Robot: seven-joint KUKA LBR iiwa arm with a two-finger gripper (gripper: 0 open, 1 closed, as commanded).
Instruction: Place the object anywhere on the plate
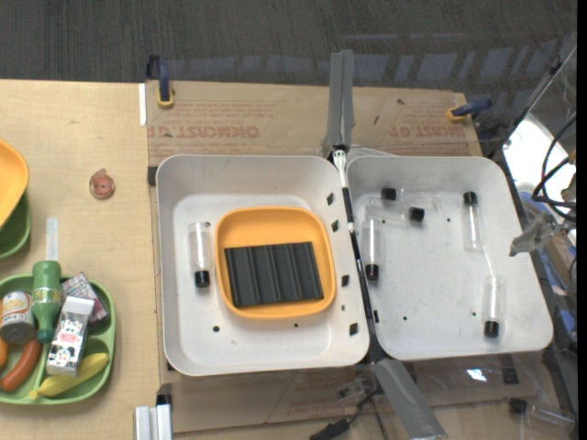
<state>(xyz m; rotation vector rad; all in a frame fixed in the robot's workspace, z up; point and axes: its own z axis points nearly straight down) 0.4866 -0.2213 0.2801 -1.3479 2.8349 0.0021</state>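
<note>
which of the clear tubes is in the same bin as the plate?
The tube left of the yellow plate, cap toward the camera. The others lie in the right bin.

Counts: white bins (pixel 174 246) 2; orange plate (pixel 273 223) 1; clear tubes (pixel 199 255) 4; loose black caps (pixel 416 214) 2.

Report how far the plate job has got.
Done: nothing visibly; the yellow plate in the left bin carries just a dark ribbed block, and no vial lies on it. One vial lies beside the plate, touching the bin floor. In hand: nothing that I can see being held. Left: pick an object, perhaps one of the vials in the right bin, such as this one, and set it on the plate.
</note>
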